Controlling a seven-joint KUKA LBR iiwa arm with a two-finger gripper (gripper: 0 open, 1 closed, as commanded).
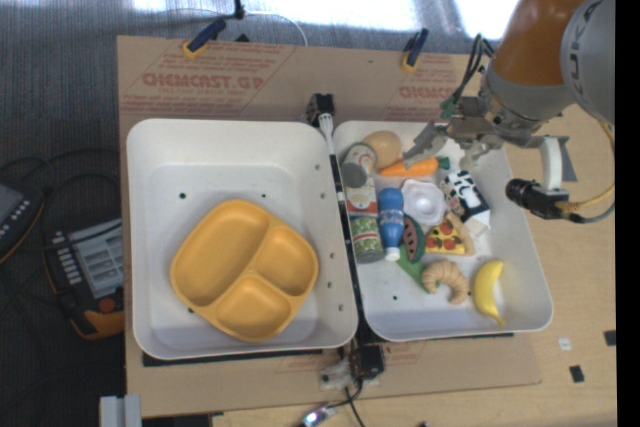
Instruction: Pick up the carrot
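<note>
Nearest, a banana (pixel 489 288) lies beside a croissant (pixel 446 276). Behind them the carrot (pixel 410 168) lies crosswise, tip pointing left. The gripper (pixel 437 135) hangs just above it, fingers spread, holding nothing.

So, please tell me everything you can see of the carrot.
The carrot is a small orange toy, apparently plastic, lying roughly level in the far part of the right bin. Its narrower end points towards the divider. It rests beside the onion and above a white cup. The gripper sits right over its thicker end.
</note>
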